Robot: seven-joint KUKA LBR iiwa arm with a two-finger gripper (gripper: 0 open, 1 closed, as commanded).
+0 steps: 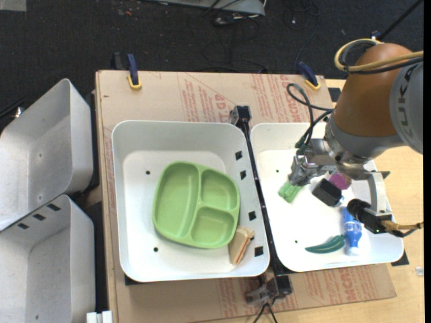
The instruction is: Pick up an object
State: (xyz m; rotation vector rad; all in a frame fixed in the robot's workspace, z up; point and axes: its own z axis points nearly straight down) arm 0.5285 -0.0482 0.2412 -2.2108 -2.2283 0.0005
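Nearest the camera, well on the near side of the fingers (297, 178), a dark green pepper-shaped toy (325, 245) and a blue bottle (351, 234) lie by the front wall of the right bin (283, 260). Across the divider, in the left bin (128, 180), a tan wedge (240, 245) leans on a green divided plate (196, 206), both well apart from the fingers.

Just beside the fingers, on the arm's side, sits a black block (327, 192) with a magenta piece (339, 180) at its far edge. The likely target, a light green block (289, 193), lies right at the tips of the fingers, on their near side, and appears to rest on the bin floor. Whether the fingers are spread or pressed together cannot be told from here, nor whether the block sits between them. I judge the pickup unfinished: the approach looks made, the grip is unconfirmed, and the lift is not yet done.

Beyond the fingers the tabletop (202, 93), a brown board with red print, carries two blue-and-yellow clamps (133, 73) at its far edge. Farther off is dark floor with cables. Two spare white bins (47, 147) stand past the left bin.
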